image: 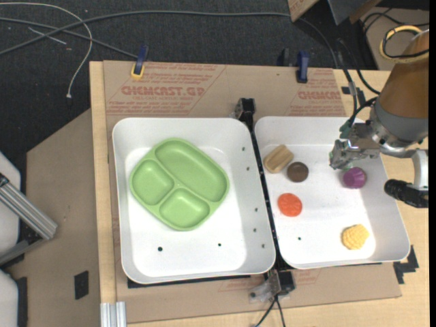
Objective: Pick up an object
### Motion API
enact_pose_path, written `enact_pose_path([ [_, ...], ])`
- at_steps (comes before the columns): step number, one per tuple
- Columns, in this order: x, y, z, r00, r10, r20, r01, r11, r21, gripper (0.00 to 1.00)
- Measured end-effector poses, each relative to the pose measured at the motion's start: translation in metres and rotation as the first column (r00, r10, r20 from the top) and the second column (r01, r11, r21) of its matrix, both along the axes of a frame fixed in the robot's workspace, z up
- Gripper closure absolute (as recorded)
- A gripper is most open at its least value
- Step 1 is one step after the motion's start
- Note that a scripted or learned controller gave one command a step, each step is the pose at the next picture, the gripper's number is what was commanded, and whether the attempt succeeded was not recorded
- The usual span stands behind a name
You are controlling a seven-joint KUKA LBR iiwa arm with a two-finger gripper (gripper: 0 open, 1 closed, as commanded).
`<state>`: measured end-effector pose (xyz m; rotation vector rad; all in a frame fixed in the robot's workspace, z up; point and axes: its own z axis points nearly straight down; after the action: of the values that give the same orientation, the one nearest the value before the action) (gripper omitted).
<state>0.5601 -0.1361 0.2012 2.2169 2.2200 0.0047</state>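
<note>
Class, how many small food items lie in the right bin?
5: tan piece, brown ball, orange item, yellow corn, purple item by the gripper, which may hide others.

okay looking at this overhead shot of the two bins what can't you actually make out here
- Gripper, camera view: the wrist's metal body covers the fingers, so their state is unclear.
- Purple object: whether the gripper touches it cannot be judged from this slanted angle.
- Arm: cut off by the right edge.
- Tan piece and brown piece: too small to identify.
</note>
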Motion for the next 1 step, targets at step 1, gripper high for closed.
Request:
enact_pose_path([
  [1,0.0012,0.0000,0.0408,1.000,0.000,0.000,0.000,1.000,0.000,1.00],
])
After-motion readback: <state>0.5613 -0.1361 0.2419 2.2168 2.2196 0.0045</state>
